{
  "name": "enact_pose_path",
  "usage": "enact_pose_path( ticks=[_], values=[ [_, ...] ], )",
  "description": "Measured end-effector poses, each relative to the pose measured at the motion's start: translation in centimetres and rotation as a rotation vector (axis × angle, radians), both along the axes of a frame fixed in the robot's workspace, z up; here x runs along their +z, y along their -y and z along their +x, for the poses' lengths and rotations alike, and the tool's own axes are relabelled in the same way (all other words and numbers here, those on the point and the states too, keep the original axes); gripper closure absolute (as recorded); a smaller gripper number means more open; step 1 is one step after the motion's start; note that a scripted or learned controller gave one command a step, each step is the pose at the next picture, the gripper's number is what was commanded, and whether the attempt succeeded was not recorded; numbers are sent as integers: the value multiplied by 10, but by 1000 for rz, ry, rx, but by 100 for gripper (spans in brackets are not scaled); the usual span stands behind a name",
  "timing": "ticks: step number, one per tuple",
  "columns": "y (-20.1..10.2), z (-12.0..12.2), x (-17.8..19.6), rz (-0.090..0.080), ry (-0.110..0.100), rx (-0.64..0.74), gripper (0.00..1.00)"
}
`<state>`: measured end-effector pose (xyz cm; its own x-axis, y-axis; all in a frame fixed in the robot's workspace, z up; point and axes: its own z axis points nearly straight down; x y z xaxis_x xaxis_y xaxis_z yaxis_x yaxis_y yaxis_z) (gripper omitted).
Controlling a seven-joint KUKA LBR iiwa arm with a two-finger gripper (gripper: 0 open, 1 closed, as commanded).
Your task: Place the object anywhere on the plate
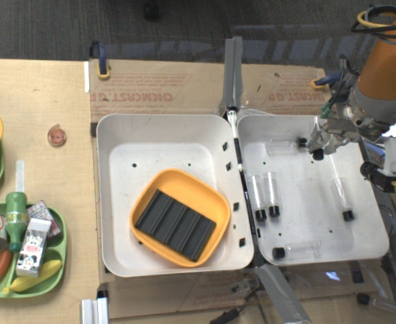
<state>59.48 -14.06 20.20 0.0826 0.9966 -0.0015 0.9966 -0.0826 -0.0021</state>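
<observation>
Hovering at the upper right of the frame, the hand (317, 148) sits over the right bin (360, 245); its state cannot be told. Several clear tubes (268, 193) lie below it in that bin (black-capped, likely slippery). A yellow plate (215, 200) carrying a black ridged tray (174, 225) occupies the left bin (117, 181). Recommended: descend squarely across one tube's width, grip mid-length, then lift.

light: bright, even, overhead | shadows: soft, faint under yellow plate (180, 216) | glare: mild sheen on white bins (360, 248) | focus: fairly sharp, slight softness at gripper (317, 152) | edges: little distortion
</observation>
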Motion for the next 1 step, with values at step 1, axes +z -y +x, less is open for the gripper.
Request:
enact_pose_path(
  ticks=[1],
  values=[
    [-21,-46,-31,1,-1,100,100]
  ],
)
